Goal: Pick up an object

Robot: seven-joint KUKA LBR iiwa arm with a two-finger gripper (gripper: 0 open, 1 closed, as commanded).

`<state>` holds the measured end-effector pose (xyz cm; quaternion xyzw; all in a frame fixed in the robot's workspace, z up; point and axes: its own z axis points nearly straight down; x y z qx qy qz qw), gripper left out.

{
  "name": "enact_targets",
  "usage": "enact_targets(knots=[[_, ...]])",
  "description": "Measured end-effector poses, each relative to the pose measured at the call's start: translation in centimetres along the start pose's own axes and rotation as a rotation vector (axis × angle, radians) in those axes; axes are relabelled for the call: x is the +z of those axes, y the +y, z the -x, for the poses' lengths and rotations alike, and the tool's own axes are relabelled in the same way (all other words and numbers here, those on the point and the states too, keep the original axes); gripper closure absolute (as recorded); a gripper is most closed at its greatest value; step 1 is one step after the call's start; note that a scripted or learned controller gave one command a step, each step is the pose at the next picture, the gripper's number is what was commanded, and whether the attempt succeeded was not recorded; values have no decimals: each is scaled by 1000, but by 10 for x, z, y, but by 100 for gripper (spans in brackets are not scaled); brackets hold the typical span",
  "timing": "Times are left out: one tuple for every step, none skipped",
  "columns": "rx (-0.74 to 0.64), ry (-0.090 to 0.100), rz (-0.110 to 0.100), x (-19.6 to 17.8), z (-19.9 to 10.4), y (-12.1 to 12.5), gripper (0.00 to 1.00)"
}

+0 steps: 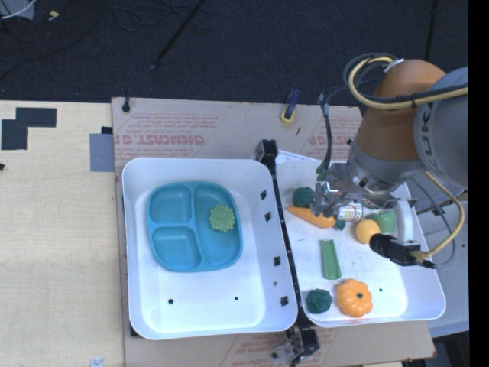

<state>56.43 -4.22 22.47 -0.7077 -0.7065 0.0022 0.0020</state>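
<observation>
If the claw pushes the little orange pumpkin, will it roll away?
Probably a little. The pumpkin looks round and ribbed, so it may wobble rather than roll far. It sits near the right bin's front wall, which would likely stop it. It looks like a light toy.

End effector (330, 197) fingers indistinct; arm hides right bin (397, 300) far corner.
</observation>
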Motion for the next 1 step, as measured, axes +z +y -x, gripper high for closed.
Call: enact_targets(knots=[[-3, 0, 4, -7, -3, 14, 100]])
